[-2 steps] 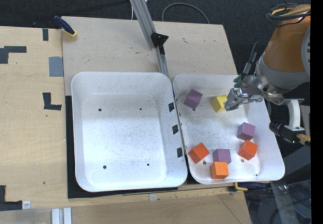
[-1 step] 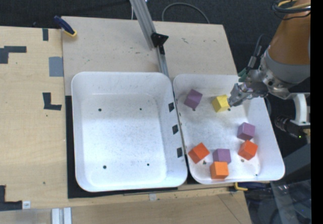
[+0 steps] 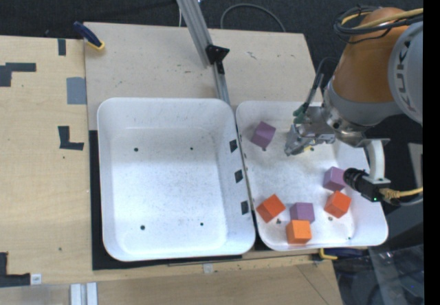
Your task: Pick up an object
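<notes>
My gripper [image 3: 297, 146] hangs over the upper middle of the right bin [image 3: 357, 235], with nothing visible between its fingers. A purple cube [image 3: 262, 134] lies just to its left, apart from it. Another purple cube [image 3: 334, 177] sits to the lower right of the gripper. Near the bin's front edge lie an orange cube [image 3: 271, 207], a purple cube [image 3: 302, 211], an orange cube [image 3: 298, 231] and an orange cube [image 3: 337, 204].
The left bin [image 3: 110, 118] stands beside the right one. A grey metal bar [image 3: 192, 8] slants down from the top to the gap between the bins. The arm's orange and grey body [image 3: 375, 70] covers the right bin's upper right corner.
</notes>
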You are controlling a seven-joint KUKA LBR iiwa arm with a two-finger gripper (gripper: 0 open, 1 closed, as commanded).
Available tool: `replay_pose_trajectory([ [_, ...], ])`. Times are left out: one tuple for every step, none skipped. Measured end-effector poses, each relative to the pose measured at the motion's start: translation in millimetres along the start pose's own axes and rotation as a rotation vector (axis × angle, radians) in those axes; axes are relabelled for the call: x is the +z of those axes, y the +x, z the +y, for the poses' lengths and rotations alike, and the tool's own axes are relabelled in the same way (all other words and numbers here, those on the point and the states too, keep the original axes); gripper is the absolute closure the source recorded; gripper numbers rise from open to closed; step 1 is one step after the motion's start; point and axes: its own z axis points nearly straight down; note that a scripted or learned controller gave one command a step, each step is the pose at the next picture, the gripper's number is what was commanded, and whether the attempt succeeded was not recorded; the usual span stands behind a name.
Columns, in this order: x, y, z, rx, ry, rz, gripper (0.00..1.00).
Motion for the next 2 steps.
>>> replay_pose_trajectory([
  [1, 52, -14, -0.001, 0.000, 0.000, 1.00],
  [1, 104, -16, -0.002, -0.001, 0.000, 1.00],
])
